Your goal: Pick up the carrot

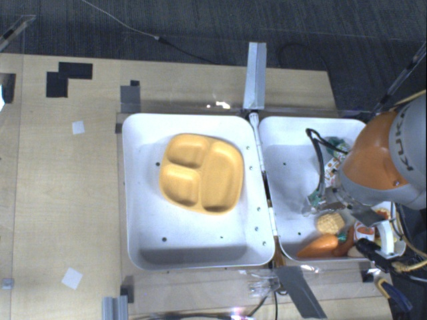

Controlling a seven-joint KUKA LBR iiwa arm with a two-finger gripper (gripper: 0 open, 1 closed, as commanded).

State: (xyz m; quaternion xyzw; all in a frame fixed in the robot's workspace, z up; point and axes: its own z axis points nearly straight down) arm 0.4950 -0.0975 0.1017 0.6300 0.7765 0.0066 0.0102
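The carrot (318, 246) is orange and lies flat against the front wall of the right bin (288, 172), pointing left. My gripper (323, 204) hangs low in that bin, just above and behind the carrot, under the arm's orange band (373, 160). A round tan biscuit-like item (327, 223) sits between the gripper and the carrot. The wrist hides how the gripper's tips stand.
A yellow divided plate (201, 173) lies in the left bin (143, 239). Red and white items (371, 233) crowd the right bin's front right corner beside the carrot. A green item (338, 145) and black cables sit at the back right. The bins' shared wall (263, 179) runs just left.
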